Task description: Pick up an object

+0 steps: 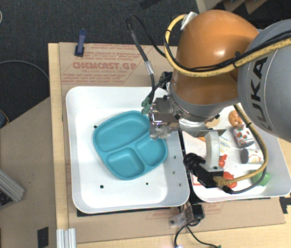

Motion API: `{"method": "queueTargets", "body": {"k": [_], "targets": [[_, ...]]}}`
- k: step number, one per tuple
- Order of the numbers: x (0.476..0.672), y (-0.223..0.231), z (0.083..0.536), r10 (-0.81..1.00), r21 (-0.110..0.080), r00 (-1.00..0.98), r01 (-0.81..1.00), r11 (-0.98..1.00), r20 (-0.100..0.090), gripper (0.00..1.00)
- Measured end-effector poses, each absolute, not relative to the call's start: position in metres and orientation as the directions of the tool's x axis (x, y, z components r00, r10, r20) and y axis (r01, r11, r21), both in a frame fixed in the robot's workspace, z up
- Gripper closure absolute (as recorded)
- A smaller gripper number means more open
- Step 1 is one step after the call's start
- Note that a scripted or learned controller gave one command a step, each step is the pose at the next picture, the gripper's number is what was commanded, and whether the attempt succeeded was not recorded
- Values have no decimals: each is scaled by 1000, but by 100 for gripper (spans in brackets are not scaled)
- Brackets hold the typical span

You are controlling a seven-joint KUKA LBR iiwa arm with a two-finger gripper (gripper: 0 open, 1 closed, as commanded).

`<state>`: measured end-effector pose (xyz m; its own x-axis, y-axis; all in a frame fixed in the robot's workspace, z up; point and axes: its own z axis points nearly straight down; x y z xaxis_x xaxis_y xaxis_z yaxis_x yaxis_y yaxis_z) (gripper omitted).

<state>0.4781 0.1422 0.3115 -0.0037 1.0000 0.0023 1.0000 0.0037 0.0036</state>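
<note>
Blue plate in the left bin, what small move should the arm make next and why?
Probably lower a little onto the plate's near rim. The claw sits over its right edge in the left bin, and nothing visibly lies between it and the plate.

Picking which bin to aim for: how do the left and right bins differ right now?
The left bin holds one big teal divided plate with bare white floor around it; the right bin holds a clutter of small mixed items. The left bin is in open sight, while the arm covers much of the right bin. The gripper sits at the plate's right edge. Both bins are shallow and white.
</note>
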Motion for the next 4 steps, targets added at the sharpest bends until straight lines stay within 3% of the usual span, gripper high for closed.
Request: {"method": "queueTargets", "body": {"k": [1, 2, 3, 4], "targets": [[480, 138, 545, 1000, 21, -2, 1000, 2, 7, 100], [477, 230, 429, 1000, -11, -10, 1000, 9, -3, 100], [480, 160, 451, 1000, 3, 7, 1000, -7, 0, 100], [477, 220, 341, 1000, -12, -5, 1000, 5, -4, 100]]}}
